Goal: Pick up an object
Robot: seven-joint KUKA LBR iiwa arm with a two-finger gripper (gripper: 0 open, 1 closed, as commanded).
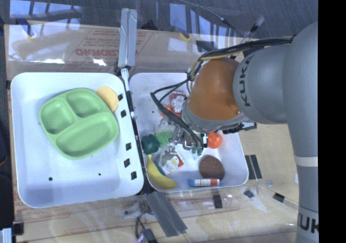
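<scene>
Two white bins sit side by side on the bench. The left bin (32,182) has a green plate (78,123) with three parts, and a small yellow thing (108,97) rests just beside the plate's top right edge. The right bin (238,169) is full of small toys and food bits. The big grey arm (281,85) reaches in from the right, and its orange band (213,93) hangs over the middle of the right bin. The gripper (181,138) points down into the pile, close to some small mixed bits in the middle. I cannot tell from up here how the claw stands, because the arm hides much of it, and I see nothing clearly held in it. Near it lie a dark green thing (150,142), a yellow banana (158,176), a brown ball (211,167), an orange ball (214,140), a small tube (204,182) by the front wall, and a red packet (177,100) farther back. I think the arm is at the reaching step, low over the pile and about to try a grab. The thing it wants looks like one of the small bits right under it. Next it needs to close around just one thing and lift straight up. The bits are packed close, so it could slip or catch two.
</scene>
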